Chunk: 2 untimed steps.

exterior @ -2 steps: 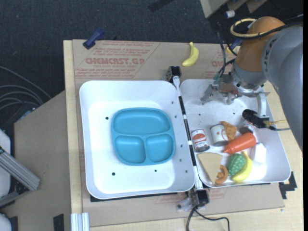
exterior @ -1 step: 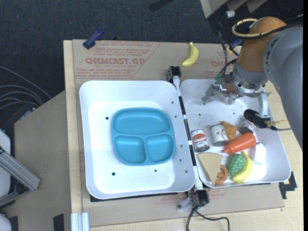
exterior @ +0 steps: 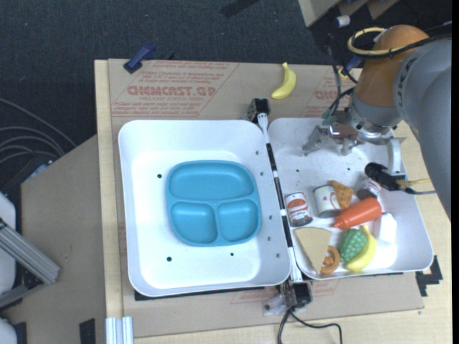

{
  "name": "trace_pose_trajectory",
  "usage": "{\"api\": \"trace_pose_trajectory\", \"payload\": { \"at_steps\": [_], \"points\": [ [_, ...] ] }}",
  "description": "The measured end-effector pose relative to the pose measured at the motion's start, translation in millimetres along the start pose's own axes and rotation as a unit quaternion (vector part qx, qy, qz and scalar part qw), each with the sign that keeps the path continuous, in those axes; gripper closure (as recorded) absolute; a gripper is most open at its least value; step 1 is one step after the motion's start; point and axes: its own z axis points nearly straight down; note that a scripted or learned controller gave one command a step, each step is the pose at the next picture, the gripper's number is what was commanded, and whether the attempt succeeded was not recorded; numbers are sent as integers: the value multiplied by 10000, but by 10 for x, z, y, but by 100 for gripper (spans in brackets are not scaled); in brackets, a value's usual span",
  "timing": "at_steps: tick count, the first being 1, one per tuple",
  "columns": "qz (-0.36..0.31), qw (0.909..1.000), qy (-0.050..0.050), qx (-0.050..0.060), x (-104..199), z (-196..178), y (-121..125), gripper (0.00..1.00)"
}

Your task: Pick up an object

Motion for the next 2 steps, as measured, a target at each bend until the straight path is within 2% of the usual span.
{"api": "trace_pose_trajectory", "payload": {
  "at_steps": [2],
  "points": [
    [-1,10000,-3,-4,-87,-1,1,0]
  ]
}}
